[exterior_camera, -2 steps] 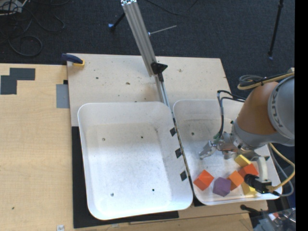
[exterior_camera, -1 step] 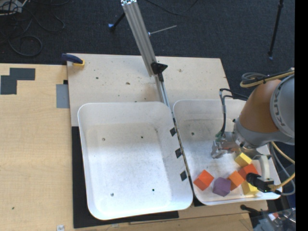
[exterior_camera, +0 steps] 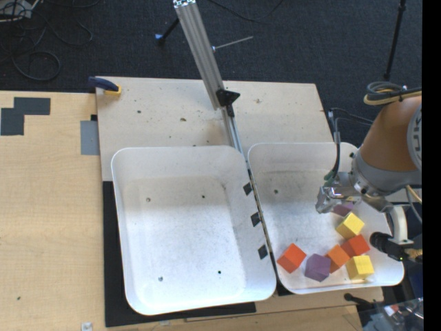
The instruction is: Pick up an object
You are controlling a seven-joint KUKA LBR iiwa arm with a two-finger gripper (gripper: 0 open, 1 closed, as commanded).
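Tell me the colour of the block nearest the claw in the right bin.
Yellow: the block lies just below the claw, seen best in the camera view.

Bench [exterior_camera: 48, 205] under my reach: pale wood to the left, carrying dark grey patches [exterior_camera: 24, 111] near its far edge. A speckled board [exterior_camera: 172, 112] lies at the back. Two shallow white bins sit side by side on a black mat [exterior_camera: 110, 254], left bin [exterior_camera: 131, 178] and right bin [exterior_camera: 296, 158] touching along their shared rim. A blue-and-yellow clamp [exterior_camera: 105, 85] rests at the board's far left corner. A slanted aluminium rail [exterior_camera: 201, 47] rises from the board's middle.
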